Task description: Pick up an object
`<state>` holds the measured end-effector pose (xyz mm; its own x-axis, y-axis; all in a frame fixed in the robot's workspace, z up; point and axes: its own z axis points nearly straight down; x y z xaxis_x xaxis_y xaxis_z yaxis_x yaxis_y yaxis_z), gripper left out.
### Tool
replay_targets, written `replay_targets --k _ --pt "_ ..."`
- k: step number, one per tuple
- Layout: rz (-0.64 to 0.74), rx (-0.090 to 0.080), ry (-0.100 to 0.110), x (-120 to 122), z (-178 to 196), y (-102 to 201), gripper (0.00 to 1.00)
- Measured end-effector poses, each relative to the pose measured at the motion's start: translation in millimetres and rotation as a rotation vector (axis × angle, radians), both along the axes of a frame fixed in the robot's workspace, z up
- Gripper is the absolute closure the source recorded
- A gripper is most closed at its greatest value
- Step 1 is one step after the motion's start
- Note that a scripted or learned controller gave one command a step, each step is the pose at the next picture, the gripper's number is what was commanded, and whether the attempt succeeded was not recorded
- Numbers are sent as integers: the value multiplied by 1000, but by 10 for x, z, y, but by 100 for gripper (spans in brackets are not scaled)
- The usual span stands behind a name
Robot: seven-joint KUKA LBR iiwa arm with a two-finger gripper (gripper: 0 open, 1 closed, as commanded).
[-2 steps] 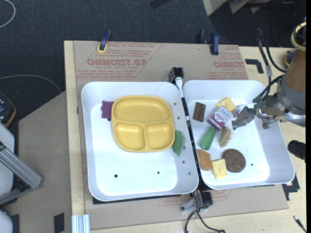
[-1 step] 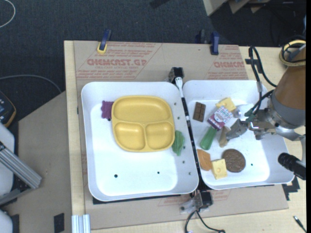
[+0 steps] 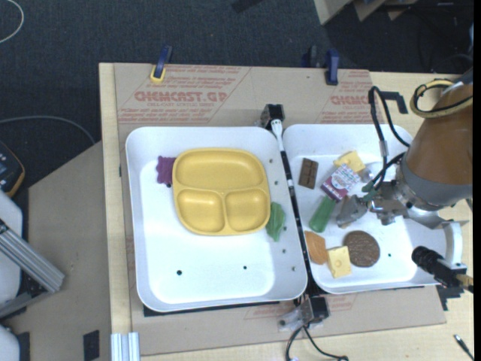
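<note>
One camera fixed above the table (image 3: 225, 89) looks down at a slant on both bins, arm (image 3: 443, 149) entering from the right.

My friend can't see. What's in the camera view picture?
A robot arm's pincer hangs over the right bin, among small toy foods: a green stick, a brown cookie, a chocolate bar. The left bin holds a yellow divided plate.

Bright, even light; slight softness.
</note>
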<state>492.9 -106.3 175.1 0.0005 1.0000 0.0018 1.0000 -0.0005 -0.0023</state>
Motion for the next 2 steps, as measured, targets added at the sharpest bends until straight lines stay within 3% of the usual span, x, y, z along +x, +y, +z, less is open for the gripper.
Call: replay_targets --k 2 --pt "0 -2 -4 33 -909 -22 0"
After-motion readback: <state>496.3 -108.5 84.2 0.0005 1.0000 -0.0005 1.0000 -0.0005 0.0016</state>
